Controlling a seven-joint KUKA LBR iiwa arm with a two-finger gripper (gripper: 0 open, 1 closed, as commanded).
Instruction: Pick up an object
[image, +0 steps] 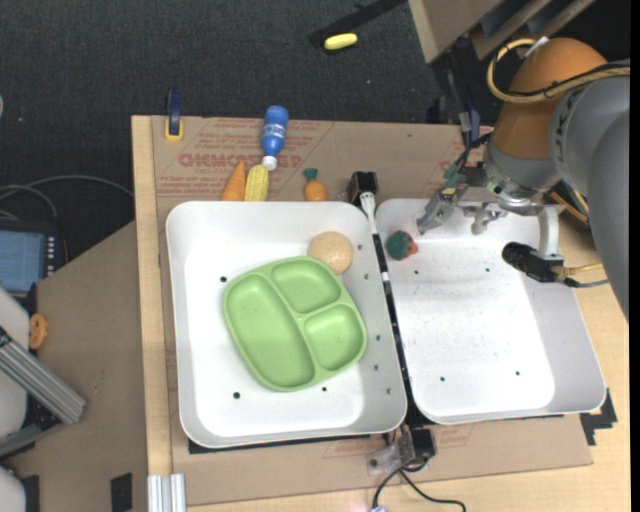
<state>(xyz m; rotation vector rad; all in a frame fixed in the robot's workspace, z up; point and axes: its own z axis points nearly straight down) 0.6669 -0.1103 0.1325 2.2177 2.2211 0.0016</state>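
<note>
A wooden bench (110, 330) stands on dark carpet (80, 60), topped by a printed cardboard sheet (330, 140). Cables (60, 195) trail at left.

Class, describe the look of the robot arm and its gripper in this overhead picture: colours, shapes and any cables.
The arm is a thick, rounded grey tube with an orange band above the wrist. A yellow cable loops beside the band. The gripper is small, metallic grey with thin dark parts.
</note>
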